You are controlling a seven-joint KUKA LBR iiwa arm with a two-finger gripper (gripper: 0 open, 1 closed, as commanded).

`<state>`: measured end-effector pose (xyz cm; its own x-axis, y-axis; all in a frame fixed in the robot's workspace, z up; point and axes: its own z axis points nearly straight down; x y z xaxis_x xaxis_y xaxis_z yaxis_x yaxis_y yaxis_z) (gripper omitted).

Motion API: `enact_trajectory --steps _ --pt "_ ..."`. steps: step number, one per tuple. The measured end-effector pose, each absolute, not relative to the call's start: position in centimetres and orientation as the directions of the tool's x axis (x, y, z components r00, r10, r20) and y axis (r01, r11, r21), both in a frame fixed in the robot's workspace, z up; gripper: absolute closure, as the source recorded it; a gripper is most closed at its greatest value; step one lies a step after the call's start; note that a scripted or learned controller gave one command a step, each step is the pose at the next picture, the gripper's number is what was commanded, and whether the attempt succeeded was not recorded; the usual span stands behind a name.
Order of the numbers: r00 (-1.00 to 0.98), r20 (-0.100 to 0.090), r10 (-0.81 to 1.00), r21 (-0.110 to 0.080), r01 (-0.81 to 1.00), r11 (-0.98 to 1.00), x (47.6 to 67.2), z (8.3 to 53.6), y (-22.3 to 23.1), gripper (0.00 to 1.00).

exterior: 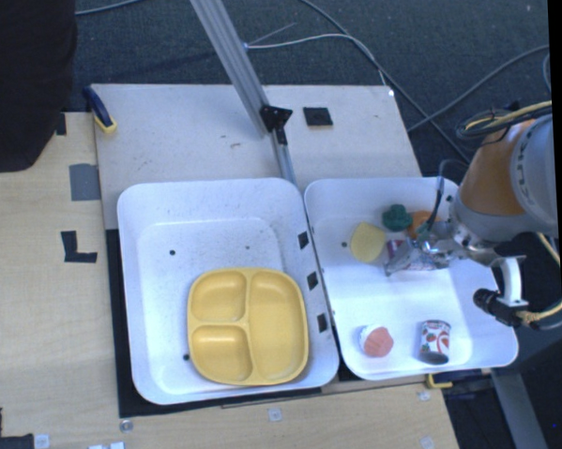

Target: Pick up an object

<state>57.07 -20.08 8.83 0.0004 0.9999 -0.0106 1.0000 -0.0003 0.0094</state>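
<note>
My gripper [402,257] is down inside the right bin [485,356], in its upper middle, with the grey arm [505,193] reaching in from the right. The metal tip sits just beside a small yellow object [366,242], on that object's right. I cannot tell whether the gripper is spread or pressed together; the tip is too small and blurred, and I see nothing clearly held.

Just above the gripper lies a dark green object [396,217], with an orange object [420,222] touching it on the right, partly hidden by the arm. Toward the bin's near edge, well apart from the gripper, rest a small round pink and white object [375,341] and a small can [435,340] lying on its side.

The left bin [152,272] holds a yellow divided plate [248,325]. Both bins sit on the table [191,130].

I judge the yellow object the nearest target. It looks light and rounded, perhaps soft plastic, so it may roll or slip; I would close across its widest middle.
</note>
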Motion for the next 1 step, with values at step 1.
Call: enact_trajectory --steps 1 --pt "-0.002 -0.011 1.000 0.018 1.000 0.002 57.38 10.36 -20.02 1.00"
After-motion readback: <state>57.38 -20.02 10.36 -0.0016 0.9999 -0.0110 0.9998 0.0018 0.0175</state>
